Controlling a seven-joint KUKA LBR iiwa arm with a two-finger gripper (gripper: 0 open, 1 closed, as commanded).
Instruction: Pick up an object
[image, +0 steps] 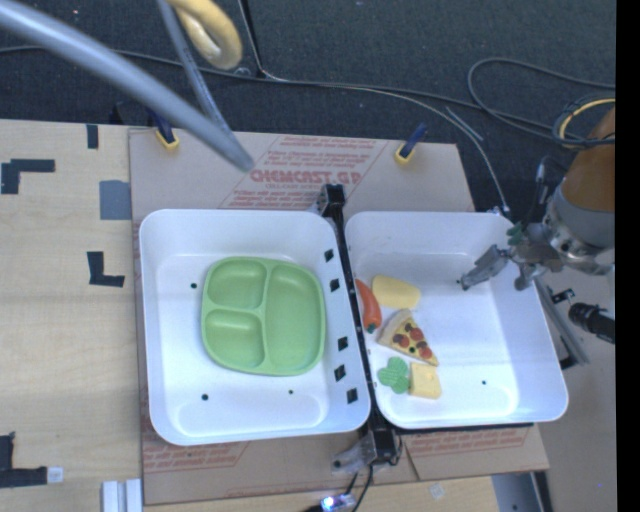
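Observation:
Several toy foods lie at the left side of the right bin (500, 400): a yellow piece (398, 292), an orange-red carrot (369, 304), a pizza slice (408, 338), a green broccoli (394, 376) and a yellow cheese wedge (427, 382). My gripper (498, 276) hangs over the bin's upper right part, well to the right of the foods. It is open, one finger (479, 271) pointing left and the other (523, 279) pointing down, with nothing between them.
The left bin (160, 300) holds a green divided plate (264, 315). A black divider (345, 300) runs between the bins. Cables lie on the dark floor behind, and the arm (590, 200) stands at the right edge.

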